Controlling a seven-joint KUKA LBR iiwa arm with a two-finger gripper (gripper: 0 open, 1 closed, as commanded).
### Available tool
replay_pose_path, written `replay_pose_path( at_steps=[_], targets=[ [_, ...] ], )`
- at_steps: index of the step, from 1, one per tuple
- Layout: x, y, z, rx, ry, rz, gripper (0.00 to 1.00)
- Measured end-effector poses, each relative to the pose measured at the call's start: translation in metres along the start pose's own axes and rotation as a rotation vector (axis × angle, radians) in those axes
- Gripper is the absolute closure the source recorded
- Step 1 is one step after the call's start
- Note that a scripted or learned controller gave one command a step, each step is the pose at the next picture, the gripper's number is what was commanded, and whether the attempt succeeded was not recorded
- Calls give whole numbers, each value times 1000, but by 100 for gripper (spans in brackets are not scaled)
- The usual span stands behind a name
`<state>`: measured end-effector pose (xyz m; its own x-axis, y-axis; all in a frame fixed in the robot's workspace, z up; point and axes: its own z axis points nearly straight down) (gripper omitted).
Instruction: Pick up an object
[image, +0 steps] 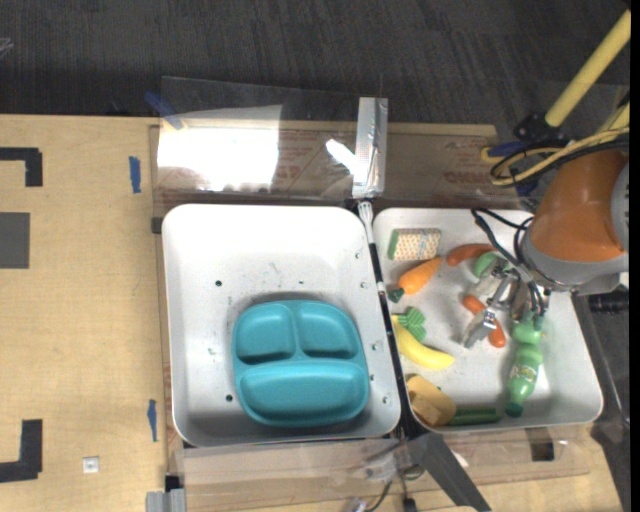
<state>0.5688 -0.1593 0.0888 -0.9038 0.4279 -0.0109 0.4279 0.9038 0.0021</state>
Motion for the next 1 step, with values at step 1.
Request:
replay_pose_path(
  at_steps=[1],
  targets=[
    [-2,6,0,0,0,77,0]
  ],
)
